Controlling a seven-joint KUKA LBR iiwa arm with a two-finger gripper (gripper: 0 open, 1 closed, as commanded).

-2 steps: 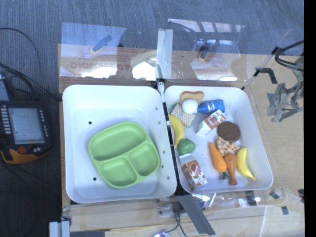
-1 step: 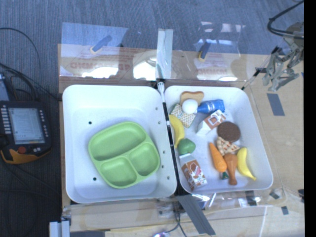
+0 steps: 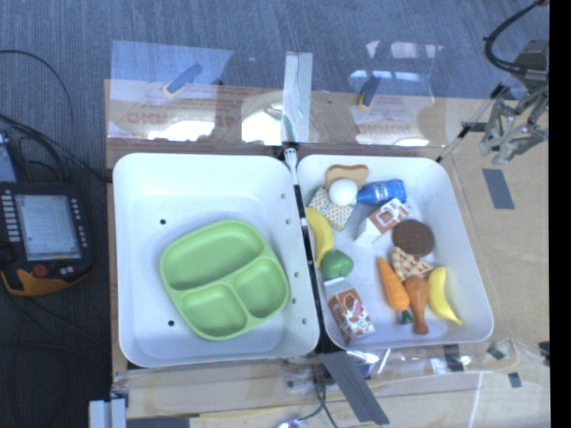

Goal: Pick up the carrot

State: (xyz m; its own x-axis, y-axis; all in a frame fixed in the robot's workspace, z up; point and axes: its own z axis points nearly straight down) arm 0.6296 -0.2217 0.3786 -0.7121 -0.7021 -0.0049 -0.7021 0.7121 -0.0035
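— Both white bins (image 3: pixel 143 203) look like smooth plastic with a faint sheen; the green divided plate (image 3: pixel 225 277) is matt plastic.

— And the carrot (image 3: pixel 392 283)?

— Orange, smooth, plastic-looking, like the glossy yellow banana (image 3: pixel 442 296) near it. The surface (image 3: pixel 513 266) is pale bare wood; the floor (image 3: pixel 268 12) is rough blue-grey carpet.

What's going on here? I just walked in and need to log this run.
Nothing is being handled right now. The carrot lies in the right bin among other toy food, beside a drumstick and a banana. The left bin holds a green divided plate. The pick has not started.
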